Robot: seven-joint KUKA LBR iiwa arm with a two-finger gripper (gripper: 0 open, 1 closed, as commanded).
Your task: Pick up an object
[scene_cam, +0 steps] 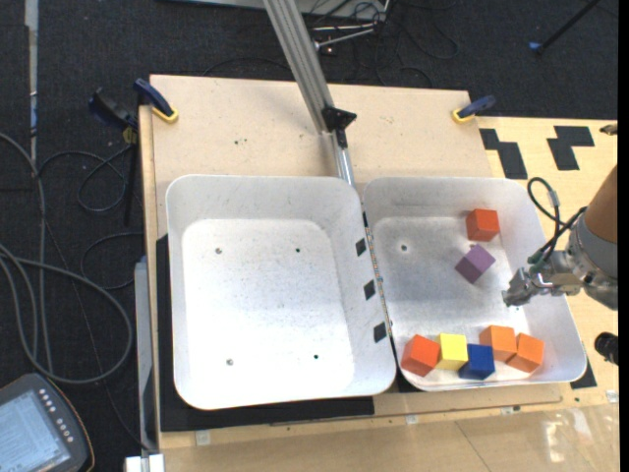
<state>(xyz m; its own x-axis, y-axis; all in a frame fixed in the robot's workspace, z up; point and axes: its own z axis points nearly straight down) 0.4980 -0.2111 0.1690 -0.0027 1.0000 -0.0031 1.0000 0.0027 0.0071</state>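
The gripper (518, 293) hangs at the right edge of the right bin (413, 200), whether spread or pressed together I cannot tell, just beside the purple block (476, 263), probably its target since it lies apart from the others.

**Dark floor and cables around a pale wooden bench**

A light wooden board (295, 131) sits on dark carpeted floor (69, 28). Black cables (59, 264) loop across the floor at the left. Blue and yellow clamps (157, 101) grip the board's far corners. A slanted metal pole (300, 52) rises from the far edge. A grey screen device (39, 431) lies at the near left. Black-patterned markers (550, 146) show at the far right.
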